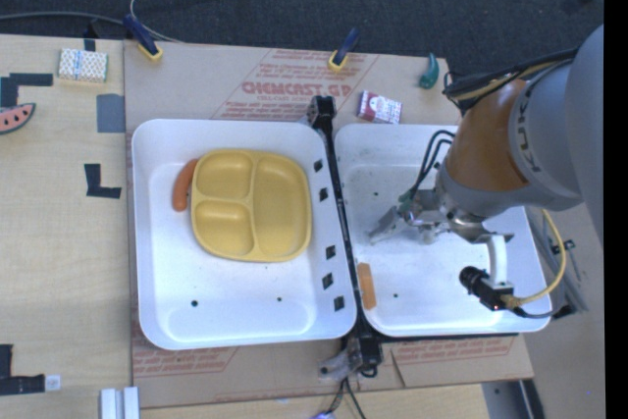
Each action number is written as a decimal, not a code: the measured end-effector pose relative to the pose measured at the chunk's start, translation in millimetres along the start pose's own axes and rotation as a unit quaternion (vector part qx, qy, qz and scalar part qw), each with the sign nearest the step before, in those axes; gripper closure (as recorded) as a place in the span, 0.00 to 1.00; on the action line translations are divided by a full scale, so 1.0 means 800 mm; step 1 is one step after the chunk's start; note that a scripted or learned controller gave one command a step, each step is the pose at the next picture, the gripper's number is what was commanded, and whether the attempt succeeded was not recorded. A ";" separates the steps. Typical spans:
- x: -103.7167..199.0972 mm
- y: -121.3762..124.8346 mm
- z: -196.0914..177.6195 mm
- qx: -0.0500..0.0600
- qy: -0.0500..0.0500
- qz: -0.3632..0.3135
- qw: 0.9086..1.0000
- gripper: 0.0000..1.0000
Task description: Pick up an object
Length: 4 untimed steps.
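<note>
A yellow divided plate (251, 204) lies in the left bin (162, 309). An orange sausage-shaped piece (182, 186) rests against the plate's left side. A small orange piece (366, 285) lies at the near left edge of the right bin (432, 314). My gripper (386, 228) reaches down into the right bin from the right, its fingers pointing left over the bin's bare white floor. It sits above and right of the small orange piece, apart from it. Nothing shows between the fingers.
A small red-and-white packet (378, 107) lies on the cardboard behind the right bin. Yellow-blue clamps (143, 36) and a teal clip (429, 70) sit at the cardboard's far edge. A black divider (334, 211) runs between the bins. A black cable end (488, 290) hangs near the bin's right front.
</note>
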<state>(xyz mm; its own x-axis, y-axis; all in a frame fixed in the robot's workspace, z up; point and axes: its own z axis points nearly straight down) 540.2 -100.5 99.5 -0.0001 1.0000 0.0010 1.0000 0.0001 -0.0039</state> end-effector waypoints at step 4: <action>0.007 0.014 0.004 -0.006 -0.002 -0.001 1.000 0.00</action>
<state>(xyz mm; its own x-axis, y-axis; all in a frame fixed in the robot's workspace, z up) 551.4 -94.7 96.0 -0.0013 1.0000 -0.0025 1.0000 0.0013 0.0072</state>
